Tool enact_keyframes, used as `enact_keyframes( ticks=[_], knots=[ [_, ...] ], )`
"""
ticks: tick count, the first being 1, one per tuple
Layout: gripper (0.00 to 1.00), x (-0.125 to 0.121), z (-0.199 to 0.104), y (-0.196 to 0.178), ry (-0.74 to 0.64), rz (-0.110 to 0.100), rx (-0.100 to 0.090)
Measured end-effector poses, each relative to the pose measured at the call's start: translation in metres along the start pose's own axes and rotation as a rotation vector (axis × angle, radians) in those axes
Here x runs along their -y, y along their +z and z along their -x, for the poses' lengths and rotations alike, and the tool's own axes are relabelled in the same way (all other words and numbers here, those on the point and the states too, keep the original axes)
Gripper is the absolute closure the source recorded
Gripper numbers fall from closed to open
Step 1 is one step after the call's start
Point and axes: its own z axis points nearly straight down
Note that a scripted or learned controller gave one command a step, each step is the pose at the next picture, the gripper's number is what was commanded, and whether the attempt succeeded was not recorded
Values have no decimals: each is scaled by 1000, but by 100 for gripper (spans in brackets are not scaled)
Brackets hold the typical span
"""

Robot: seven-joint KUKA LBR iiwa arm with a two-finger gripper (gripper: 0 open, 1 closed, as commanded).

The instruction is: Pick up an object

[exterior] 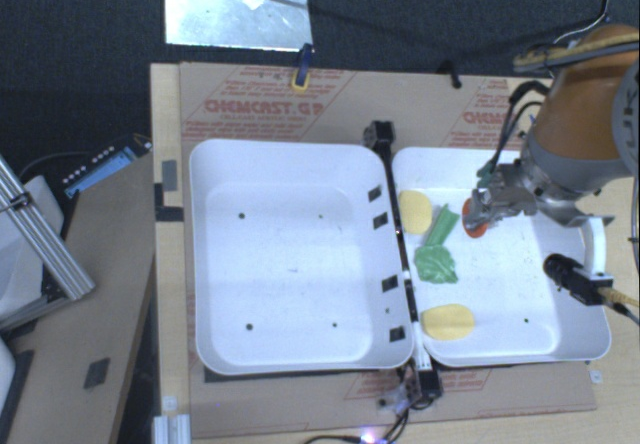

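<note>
Claw [482,215] is lowered in the right bin [560,332], near its far edge, onto a red object [474,227]; finger state cannot be told. A green piece [437,252] lies just left, long axis toward the near edge.

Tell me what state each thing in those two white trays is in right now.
Left bin: sits beside the right one.
Right bin: holds four items.
Upper yellow piece: lying loose.
Lower yellow piece: lying loose.
Green piece: lying flat, crumpled.
Red-orange item: directly under the tool, partly hidden.
</note>
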Motion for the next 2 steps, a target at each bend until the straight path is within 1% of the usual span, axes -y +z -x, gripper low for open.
enact_keyframes(
  ticks=[1, 2],
  knots=[
    [100, -36, -62, 60, -5, 3, -1],
    [100, -66, -63, 55, 1, 9, 1]
  ],
)
